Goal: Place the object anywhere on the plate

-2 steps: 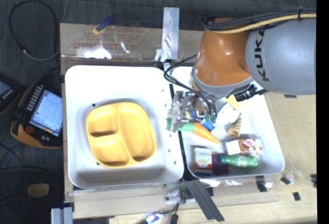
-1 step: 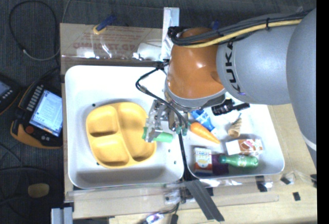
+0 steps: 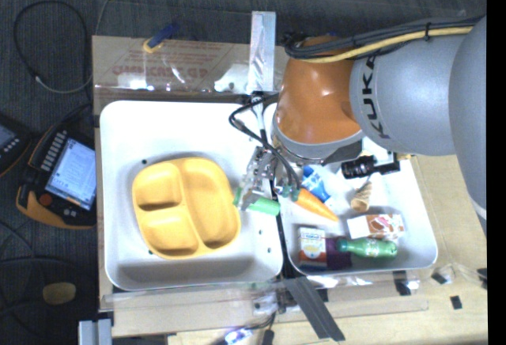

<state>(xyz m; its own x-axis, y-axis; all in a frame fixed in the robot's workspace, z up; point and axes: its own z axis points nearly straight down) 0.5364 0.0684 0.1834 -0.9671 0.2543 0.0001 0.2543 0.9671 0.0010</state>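
the grey arm with its orange band point(image 3: 316, 102) reaches in from the right and hangs over the divide between the two shallow white bins. its hand point(image 3: 259, 181) sits just above the inner edge of the left white bin point(image 3: 118, 256), right beside the yellow three-compartment plastic plate point(image 3: 186, 205). a small green object point(image 3: 259, 205) shows at the tips of the hand, just off the plate's right rim and over the white floor of the left bin, not on the plate. whether the hand is apart, together or clamped on that green piece cannot be told, since the metal parts blur together there.

in the right white bin point(image 3: 423, 244) lie an orange toy carrot point(image 3: 315, 205), a blue and white small packet point(image 3: 315, 179) just above it, a tan cone-shaped piece point(image 3: 361, 195), a green toy bottle point(image 3: 368, 248) lying on its side, a dark jar with an orange label point(image 3: 314, 244) and a small red and white packet point(image 3: 383, 225). all of these are close together near the bin's lower half.

a handheld controller with a lit screen point(image 3: 67, 173) lies on the floor to the left of the bench.
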